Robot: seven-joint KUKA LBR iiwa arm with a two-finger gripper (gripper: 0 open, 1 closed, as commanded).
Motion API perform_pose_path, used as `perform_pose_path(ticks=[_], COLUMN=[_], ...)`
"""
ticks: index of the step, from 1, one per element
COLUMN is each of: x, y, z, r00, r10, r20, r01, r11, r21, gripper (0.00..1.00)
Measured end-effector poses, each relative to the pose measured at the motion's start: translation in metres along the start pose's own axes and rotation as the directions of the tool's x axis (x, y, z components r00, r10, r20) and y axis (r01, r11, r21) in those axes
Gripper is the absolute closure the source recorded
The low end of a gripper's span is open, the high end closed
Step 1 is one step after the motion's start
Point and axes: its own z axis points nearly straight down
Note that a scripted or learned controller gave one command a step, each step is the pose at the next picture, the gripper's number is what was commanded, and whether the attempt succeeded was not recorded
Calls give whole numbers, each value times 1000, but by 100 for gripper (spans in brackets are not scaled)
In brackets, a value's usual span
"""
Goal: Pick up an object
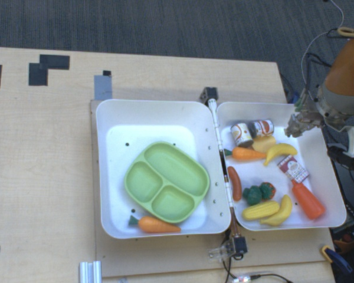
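Note:
The right bin (336,211) holds several toy foods: two small cans (243,133), a carrot (248,154), a yellow banana (281,151), a red ketchup bottle (302,188), a brown sausage (234,183), a green broccoli piece (258,193), a corn cob (260,210) and a second banana (284,210). My gripper (296,125) hangs over the bin's far right corner, just right of the cans and above the upper banana. I see nothing held in it.
The left bin (106,158) holds a green divided plate (167,183) and an orange carrot (157,224) at its near edge. Cables loop behind the arm at the right. A clamp (210,94) sits at the far end of the divider between the bins.

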Motion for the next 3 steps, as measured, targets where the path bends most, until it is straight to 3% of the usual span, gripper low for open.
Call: perform_pose_path(ticks=[1,2,3], x=[-7,-7,34], y=[38,37,-25], z=[-35,-35,53], r00=[1000,1000,1000], r10=[-2,-2,1], r20=[0,0,-2], r01=[2,2,-1], r11=[1000,1000,1000], r21=[-3,-2,-1], gripper=[100,0,0])
